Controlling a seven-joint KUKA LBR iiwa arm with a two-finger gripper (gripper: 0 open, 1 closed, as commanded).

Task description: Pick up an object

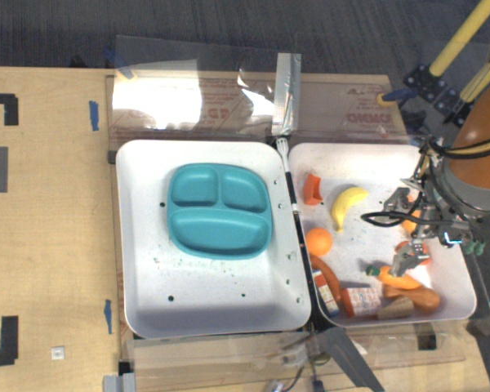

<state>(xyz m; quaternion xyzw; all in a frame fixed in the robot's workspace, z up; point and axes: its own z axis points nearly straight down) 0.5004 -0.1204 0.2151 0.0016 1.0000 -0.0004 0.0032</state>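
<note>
Beneath end effector (407, 256): orange carrot (408, 282), tapered, lying flat.

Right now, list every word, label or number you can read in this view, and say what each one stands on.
Red print on the clear plastic sheet behind the left white bin: mirrored and lost in glare, unreadable.
Red print on the cardboard wall behind the right white bin: block letters, too blurred to read.
Label on the small red and white packet in the right bin: too small to read.
Nothing else bears text.
</note>
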